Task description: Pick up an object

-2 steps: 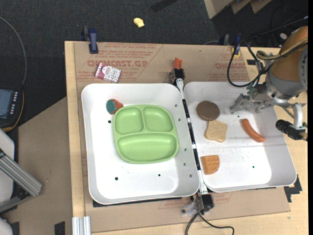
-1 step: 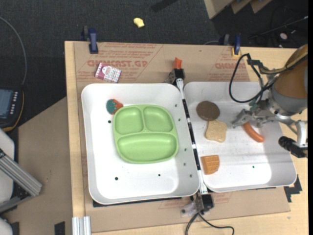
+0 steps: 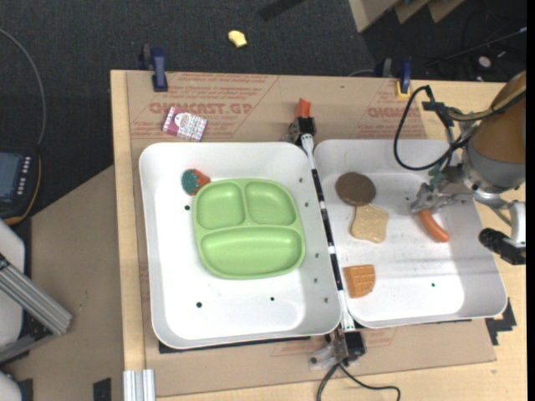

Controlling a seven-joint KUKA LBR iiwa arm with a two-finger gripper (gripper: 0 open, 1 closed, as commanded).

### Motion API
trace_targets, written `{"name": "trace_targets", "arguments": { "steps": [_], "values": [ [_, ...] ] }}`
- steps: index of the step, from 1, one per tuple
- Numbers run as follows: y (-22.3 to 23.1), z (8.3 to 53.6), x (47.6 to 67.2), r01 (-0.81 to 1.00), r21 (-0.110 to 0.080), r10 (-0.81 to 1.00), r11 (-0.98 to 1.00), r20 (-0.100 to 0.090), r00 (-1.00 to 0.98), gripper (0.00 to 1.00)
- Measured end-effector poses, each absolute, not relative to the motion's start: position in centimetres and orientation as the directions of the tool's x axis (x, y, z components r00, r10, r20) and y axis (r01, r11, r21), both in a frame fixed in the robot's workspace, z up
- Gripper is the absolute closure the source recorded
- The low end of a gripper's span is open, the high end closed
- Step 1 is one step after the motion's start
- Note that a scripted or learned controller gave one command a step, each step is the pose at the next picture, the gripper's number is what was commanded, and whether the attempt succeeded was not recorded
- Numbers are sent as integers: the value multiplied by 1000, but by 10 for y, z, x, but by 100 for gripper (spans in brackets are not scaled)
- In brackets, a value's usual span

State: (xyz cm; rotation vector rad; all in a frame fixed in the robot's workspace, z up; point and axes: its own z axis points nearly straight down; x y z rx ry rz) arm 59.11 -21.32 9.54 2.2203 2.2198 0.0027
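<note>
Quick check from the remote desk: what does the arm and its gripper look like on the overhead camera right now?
The grey arm enters from the right, with an orange-brown band above the wrist. A black cable loops from it over the right white bin. The small metallic grey gripper is too indistinct to judge in detail.

Pink card [image 3: 185, 124] on bench board; yellow scrap [image 3: 238, 38] on floor.

A divided plate [image 3: 248, 229] lies in the left bin [image 3: 167, 299]; a waffle [image 3: 360, 280] lies in the right bin [image 3: 468, 295].
</note>
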Motion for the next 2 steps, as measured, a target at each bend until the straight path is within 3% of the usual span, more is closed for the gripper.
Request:
{"name": "trace_targets", "arguments": {
  "steps": [1,2],
  "values": [
    [-129,84,620,1000,3,1000,9,3,-9,100],
    [-59,192,603,1000,13,1000,9,2,-9,100]
  ]
}}
